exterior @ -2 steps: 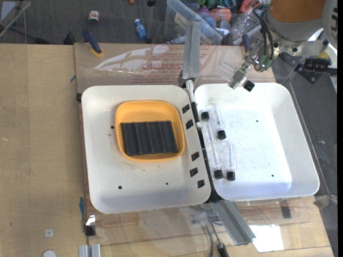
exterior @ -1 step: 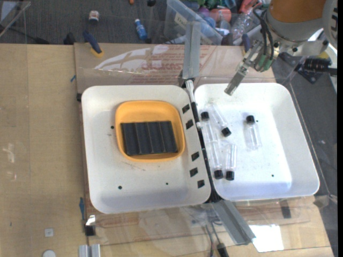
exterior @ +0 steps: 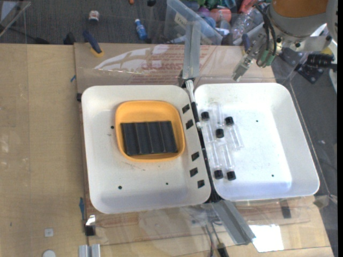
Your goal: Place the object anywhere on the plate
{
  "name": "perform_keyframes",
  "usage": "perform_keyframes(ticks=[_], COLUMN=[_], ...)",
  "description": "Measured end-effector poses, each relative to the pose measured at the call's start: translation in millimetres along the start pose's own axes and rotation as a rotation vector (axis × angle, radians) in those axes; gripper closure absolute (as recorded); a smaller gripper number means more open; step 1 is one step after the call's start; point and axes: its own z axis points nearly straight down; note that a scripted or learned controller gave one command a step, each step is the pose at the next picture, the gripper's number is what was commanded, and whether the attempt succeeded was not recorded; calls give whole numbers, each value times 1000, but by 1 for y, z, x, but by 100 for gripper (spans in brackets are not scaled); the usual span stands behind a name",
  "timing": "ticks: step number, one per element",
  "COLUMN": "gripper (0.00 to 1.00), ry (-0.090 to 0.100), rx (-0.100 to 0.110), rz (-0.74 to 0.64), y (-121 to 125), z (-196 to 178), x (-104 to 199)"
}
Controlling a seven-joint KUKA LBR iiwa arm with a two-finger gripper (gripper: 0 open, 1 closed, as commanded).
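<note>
I'm seeing the bench (exterior: pixel 37 143) carrying two white bins side by side. The arm (exterior: pixel 300 4) is hanging over the right bin's (exterior: pixel 268 149) far edge, gripper (exterior: pixel 252 55) up there too; whether it is wide or narrow I cannot tell. The object (exterior: pixel 221 138), a clear plastic piece with small black caps, is lying in the right bin near the divider, well below and left of the gripper, apart from it. In the left bin (exterior: pixel 102 181) an orange plate (exterior: pixel 147 110) is sitting, holding a dark ribbed block (exterior: pixel 149 138).
</note>
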Motion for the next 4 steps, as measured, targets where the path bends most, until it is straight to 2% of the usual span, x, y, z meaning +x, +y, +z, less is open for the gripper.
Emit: perform_keyframes(ticks=[1,2,3,4], gripper=[100,100,0,0], ry=[6,5,6,13], rx=[5,5,5,3], rz=[-296,-528,-527,-860], y=[-50,-124,-124,-145], z=[-93,-118,-118,-12], x=[-28,-83,-84,-100])
